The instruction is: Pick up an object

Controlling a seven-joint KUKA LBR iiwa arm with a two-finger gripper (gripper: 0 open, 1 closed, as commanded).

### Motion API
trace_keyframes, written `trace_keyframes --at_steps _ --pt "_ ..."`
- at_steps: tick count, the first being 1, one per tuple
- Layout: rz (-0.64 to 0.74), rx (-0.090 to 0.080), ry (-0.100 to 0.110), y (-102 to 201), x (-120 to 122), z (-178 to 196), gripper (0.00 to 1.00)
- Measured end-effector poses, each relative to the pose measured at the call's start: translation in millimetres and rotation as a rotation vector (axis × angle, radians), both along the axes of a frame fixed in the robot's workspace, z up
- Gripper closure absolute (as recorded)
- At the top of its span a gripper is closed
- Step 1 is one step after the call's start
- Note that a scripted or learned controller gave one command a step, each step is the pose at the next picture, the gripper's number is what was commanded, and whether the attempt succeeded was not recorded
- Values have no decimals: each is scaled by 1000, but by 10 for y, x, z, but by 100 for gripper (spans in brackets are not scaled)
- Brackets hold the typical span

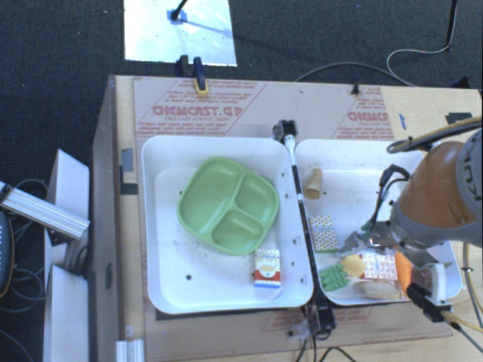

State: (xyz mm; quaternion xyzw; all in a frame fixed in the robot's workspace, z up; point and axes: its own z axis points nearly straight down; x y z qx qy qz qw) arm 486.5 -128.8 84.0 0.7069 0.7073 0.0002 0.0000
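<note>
Bench w/ two white bins side by side. Left bin (pixel 162 225) at frame centre-left, right bin (pixel 355 153) at centre-right; they meet along a shared rim running top to bottom mid-frame.

Left bin: green divided plate (pixel 229 205) lying flat, roughly mid-bin, three compartments visible. Small carton (pixel 266 268), red and white, sits below the plate near the bin's lower right corner, just beside the shared rim.

Right bin: tan cone-shaped piece (pixel 312 182) upper left of the bin, near the rim. Patterned packet (pixel 324 233) lower down, left side. Cluster at the bin's bottom edge: green item (pixel 332 278), yellow round item (pixel 352 264), red-and-white packet (pixel 377 267), orange item (pixel 403 270) — all touching or nearly so; exact identities too small to tell.

Arm (pixel 438 194) comes in from frame right, orange band over the right bin's right half. Gripper (pixel 361 239) low over the cluster, just above the yellow item and packet. Pincer state: cannot tell — tips too blurred against clutter. Nothing visibly between them.

Cardboard sheet (pixel 226 104) under the bins; shiny panel (pixel 177 21) at upper left of frame.
</note>
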Motion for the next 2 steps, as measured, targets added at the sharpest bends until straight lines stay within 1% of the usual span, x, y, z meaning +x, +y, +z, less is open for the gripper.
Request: trace_keyframes --at_steps 1,2 --pt "1 0 -4 -1 14 107 100" --pt "2 -1 -2 463 622 5 100"
